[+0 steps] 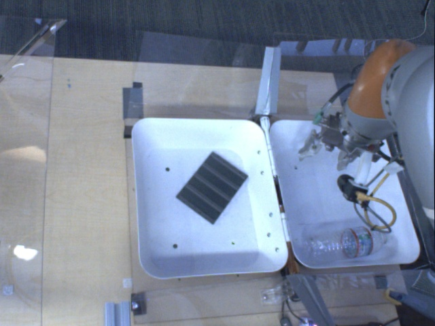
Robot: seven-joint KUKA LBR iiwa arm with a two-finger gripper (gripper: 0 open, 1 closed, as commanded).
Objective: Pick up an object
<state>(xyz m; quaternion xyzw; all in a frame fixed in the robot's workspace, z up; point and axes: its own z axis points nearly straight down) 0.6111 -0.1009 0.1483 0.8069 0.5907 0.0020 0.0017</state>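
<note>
A dark grey ribbed rectangular pad [212,186] lies at an angle in the middle of the left bin [156,250]. A clear plastic bottle [340,244] lies on its side near the front edge of the right bin [306,202]. My gripper [326,151] hangs over the back part of the right bin, well behind the bottle. Its two fingers are spread apart and nothing sits between them. The grey arm with its orange band [374,80] reaches in from the right.
A black and yellow cable loop [363,199] dangles from the wrist above the right bin, just behind the bottle. A metal divider post [267,87] stands behind the gap between the bins. Wooden bench surface [68,182] surrounds them.
</note>
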